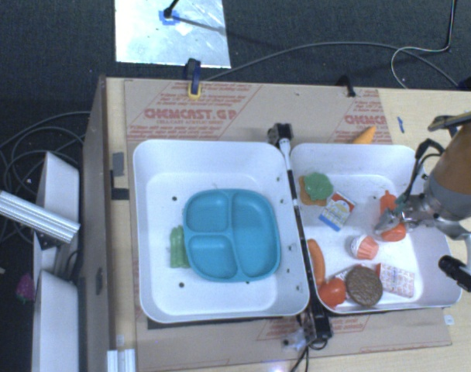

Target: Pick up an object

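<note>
The right bin (pixel 352 161) holds several toy foods. Among them are a green piece on a brown base (pixel 317 187), a small white, blue and red box (pixel 338 210), a white and orange cup (pixel 364 246), an orange sausage shape (pixel 316 260), a red tomato (pixel 333 291), a brown round patty (pixel 364 285) and a red-patterned packet (pixel 397 280). My gripper (pixel 388 225) is low in the bin's right part, right at a red-orange piece (pixel 396 234). The gripper partly covers that piece.
The left bin (pixel 166 169) carries a blue divided plate (pixel 232 233), with a green piece (pixel 177 246) beside its left edge. An orange carrot shape (pixel 364 136) lies on the bench behind the right bin. The arm's grey body (pixel 460 177) overhangs the right bin's right rim.
</note>
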Robot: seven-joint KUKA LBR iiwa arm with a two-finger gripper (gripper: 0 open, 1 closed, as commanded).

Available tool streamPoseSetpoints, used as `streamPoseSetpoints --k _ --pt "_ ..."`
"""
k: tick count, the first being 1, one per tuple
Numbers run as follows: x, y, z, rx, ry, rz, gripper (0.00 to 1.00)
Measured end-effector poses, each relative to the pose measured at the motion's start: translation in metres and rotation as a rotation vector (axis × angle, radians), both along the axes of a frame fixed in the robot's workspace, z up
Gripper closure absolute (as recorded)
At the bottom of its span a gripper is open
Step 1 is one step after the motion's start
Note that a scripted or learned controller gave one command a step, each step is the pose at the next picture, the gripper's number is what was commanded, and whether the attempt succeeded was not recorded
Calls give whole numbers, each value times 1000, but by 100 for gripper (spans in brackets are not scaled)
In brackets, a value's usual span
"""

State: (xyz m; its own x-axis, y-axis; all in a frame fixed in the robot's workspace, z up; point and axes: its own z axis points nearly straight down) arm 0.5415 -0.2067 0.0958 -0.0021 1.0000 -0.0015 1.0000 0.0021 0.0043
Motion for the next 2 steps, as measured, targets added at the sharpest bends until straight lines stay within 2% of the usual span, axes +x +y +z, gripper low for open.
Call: streamPoseSetpoints --k 1,2 --pt "39 66 -11 2 2 2 100" --pt "50 135 90 2 0 2 100"
